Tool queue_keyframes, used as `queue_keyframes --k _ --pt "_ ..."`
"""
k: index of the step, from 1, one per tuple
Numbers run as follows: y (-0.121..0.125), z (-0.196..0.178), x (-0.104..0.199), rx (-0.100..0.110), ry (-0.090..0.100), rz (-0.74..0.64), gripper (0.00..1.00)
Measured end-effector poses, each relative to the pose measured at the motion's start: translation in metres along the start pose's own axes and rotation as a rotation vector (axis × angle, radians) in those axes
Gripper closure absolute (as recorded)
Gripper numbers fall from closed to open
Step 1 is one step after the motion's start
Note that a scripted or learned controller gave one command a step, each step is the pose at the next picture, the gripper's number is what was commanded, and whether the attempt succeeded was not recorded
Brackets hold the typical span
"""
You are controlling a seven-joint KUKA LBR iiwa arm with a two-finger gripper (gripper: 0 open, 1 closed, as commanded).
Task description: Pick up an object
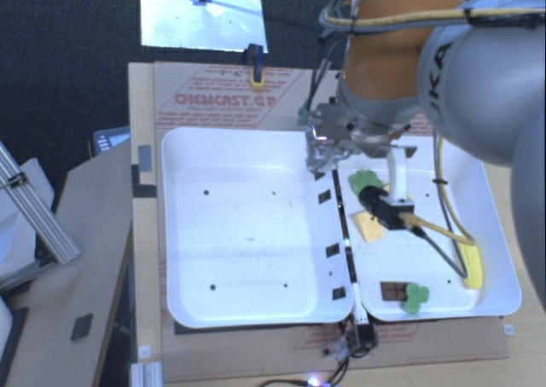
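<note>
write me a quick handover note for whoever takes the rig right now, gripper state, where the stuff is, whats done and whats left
Gripper: low over the top edge of the divide between the bins; nothing seen held.
Right bin: green piece and yellow block near the divider, brown block with a small green object at the front, long yellow object on the right side.
Left bin: no objects seen in it.
Done: no pick evident.
Left: grasp and lift one object.
</note>
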State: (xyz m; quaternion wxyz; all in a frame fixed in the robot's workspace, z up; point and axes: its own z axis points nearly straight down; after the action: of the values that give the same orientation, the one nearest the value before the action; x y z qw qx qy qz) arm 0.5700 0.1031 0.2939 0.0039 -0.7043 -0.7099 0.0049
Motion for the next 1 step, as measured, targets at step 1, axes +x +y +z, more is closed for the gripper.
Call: queue_keyframes --k 1 --pt "-0.0389 -0.011 0.1003 -0.011 0.005 -0.007 1.0"
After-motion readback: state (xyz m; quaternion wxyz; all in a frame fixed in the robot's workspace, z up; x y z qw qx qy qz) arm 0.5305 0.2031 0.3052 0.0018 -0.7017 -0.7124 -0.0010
